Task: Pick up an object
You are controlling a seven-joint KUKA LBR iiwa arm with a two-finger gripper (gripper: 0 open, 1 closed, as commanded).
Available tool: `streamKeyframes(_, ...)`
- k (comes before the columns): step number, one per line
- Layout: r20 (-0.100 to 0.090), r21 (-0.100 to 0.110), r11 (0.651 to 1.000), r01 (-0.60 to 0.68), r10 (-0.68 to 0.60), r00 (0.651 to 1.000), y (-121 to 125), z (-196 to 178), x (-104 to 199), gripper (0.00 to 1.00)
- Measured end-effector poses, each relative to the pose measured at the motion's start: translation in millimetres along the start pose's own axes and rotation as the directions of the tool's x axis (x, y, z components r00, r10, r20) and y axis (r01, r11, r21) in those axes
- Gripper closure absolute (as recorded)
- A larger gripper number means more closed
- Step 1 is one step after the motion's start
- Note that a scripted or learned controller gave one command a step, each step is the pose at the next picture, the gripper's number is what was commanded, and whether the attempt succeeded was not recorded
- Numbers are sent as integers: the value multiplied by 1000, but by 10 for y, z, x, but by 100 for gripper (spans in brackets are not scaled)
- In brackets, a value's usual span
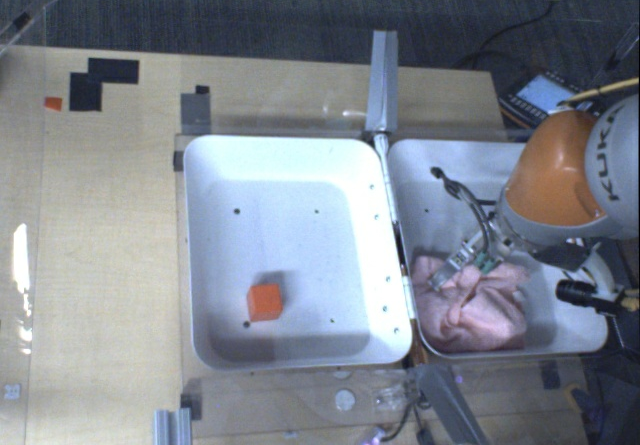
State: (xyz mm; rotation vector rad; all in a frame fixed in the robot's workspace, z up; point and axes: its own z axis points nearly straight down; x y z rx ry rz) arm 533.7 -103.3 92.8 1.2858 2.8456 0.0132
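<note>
A crumpled pink cloth (478,305) lies in the right bin (445,158), against its front wall. My gripper (466,262) is low over the cloth's upper left part and touches or nearly touches it. The arm's orange band (558,178) hangs over the bin's right side and hides part of it. A small orange block (265,302) sits alone in the left bin (300,168), toward its front left.
A grey metal post (383,83) stands behind the rim that the two bins share. Black marker shapes (100,81) and a tiny orange square (52,104) lie on the wooden bench at the far left. Cables and a screen device (545,93) are at the back right.
</note>
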Motion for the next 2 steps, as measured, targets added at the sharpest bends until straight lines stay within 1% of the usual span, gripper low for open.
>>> streamKeyframes(1,5,-8,1000,1,-1,1000,46,-131,-10,100)
streamKeyframes(2,-5,7,996,-92,92,996,718,-1426,-17,100)
